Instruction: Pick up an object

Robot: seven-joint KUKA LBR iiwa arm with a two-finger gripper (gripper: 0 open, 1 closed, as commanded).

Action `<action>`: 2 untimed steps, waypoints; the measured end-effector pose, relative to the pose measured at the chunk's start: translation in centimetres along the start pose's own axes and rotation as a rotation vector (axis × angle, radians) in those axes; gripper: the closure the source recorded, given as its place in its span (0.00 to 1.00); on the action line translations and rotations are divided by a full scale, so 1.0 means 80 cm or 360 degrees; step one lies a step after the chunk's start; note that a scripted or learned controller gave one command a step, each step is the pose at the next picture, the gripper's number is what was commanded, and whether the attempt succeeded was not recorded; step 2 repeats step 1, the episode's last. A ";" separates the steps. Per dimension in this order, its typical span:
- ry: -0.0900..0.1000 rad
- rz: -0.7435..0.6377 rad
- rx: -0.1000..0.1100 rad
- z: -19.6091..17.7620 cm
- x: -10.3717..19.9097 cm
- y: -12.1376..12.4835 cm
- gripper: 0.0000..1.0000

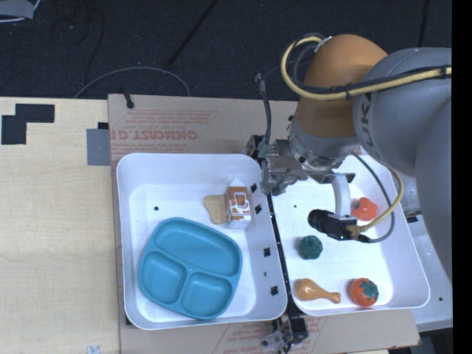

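Claw (274, 174) at frame middle, near small carton (237, 203) in left bin (136, 220). Open or closed: can't tell.

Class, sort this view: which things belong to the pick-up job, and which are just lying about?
Job: claw, small carton, blue plate, green toy, drumstick, tomato.
Lying about: cardboard sheet under the white bins, cable beyond the bench.

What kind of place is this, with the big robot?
Probably a robot lab: a grey-and-orange arm over two white bins of what looks like toy food, like a tomato, with cables on the dark floor.
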State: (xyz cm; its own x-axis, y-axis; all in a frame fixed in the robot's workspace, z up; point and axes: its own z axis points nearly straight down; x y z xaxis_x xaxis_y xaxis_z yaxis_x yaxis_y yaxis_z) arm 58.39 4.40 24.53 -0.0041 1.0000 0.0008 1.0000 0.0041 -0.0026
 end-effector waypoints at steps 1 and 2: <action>0.0000 -0.0001 0.0000 0.002 0.061 0.012 1.00; 0.0000 -0.0001 0.0000 0.002 0.061 0.012 1.00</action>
